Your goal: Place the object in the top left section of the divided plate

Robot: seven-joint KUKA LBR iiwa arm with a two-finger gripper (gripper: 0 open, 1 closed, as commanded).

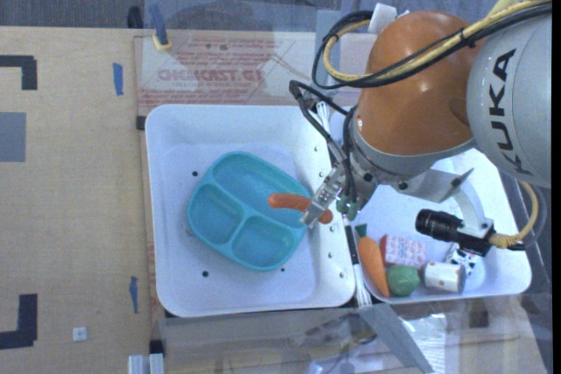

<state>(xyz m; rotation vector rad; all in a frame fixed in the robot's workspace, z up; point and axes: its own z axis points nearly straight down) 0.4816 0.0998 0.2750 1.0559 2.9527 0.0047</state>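
Grey arm (491, 101) with orange band, reaching in from the right, looming over the right bin (508, 271) beside the left bin (166, 188). Inside the left bin: blue divided plate (245, 223), tilted, three sections. Gripper (320, 208) poised at the plate's right rim, clenched on an orange sausage-like object (289, 201), which lies partly over the plate's right edge, above its large section. Right of the plate, in the right bin: carrot (375, 265), pink patterned box (405, 250), green round item (403, 280), small white cup (443, 276).
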